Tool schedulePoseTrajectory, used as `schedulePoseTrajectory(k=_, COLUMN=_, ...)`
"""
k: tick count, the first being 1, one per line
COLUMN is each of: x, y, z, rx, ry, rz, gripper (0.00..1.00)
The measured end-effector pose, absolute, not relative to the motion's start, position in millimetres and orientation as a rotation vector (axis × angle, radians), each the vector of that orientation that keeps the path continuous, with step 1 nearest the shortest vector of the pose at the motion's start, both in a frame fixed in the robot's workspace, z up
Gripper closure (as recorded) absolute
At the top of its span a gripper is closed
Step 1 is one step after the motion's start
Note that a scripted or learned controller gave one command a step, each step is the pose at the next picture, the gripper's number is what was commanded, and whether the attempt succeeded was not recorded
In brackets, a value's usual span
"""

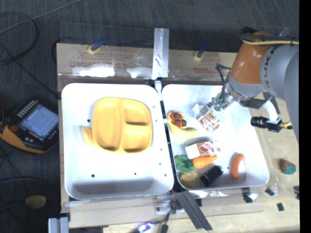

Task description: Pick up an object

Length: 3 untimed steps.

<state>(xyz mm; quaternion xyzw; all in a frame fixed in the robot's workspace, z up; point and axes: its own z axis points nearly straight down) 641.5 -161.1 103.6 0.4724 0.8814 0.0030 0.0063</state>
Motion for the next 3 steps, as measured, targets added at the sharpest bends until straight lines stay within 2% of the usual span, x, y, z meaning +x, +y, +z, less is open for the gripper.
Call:
schedulePoseTrajectory(k=1, x=595.1, y=-112, z=207, rx=1.66, ry=2.675, rz=-0.005, gripper=1.0)
schedulePoseTrajectory(k=2, x=601.2, y=-81, z=215, rx=1.582, ry=2.722, rz=-0.009, gripper=1.0)
schedulePoseTrajectory(k=3, x=592.5, y=-76, z=208, rx=1.865, ry=2.539, rz=-0.008, gripper=1.0)
